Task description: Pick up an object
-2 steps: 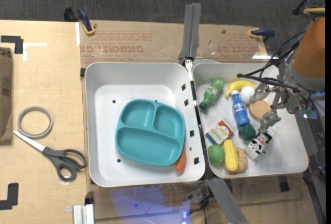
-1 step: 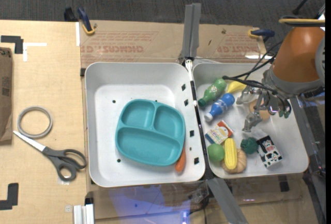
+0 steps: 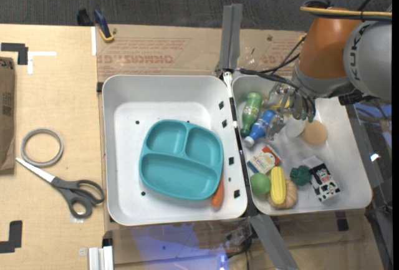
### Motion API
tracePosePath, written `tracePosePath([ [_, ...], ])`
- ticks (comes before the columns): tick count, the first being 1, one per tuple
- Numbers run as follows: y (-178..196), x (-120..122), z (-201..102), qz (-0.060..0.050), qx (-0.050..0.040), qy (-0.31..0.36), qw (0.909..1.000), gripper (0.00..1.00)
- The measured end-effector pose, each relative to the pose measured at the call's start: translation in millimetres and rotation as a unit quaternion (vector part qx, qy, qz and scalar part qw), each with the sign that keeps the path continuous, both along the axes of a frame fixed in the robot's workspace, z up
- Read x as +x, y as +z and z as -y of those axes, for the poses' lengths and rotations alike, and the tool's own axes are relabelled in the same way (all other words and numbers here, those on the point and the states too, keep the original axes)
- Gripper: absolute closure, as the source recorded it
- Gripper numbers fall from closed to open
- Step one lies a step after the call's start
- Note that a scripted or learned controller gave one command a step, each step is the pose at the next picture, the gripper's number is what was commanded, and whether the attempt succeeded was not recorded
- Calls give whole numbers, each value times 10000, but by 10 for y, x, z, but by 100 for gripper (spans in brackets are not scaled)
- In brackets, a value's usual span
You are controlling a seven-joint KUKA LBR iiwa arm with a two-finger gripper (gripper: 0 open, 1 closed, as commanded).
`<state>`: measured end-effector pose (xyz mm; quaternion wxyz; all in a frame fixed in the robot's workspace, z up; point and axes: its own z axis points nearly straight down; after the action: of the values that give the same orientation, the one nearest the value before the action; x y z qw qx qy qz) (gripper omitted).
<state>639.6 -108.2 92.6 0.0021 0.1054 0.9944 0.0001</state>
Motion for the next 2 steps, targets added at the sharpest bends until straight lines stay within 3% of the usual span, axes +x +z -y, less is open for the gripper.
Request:
tracePosePath([
  [1,105,6,30,16,-27,3,10000,100],
  [2,1004,131,-617,7,-7,154,9999,100],
])
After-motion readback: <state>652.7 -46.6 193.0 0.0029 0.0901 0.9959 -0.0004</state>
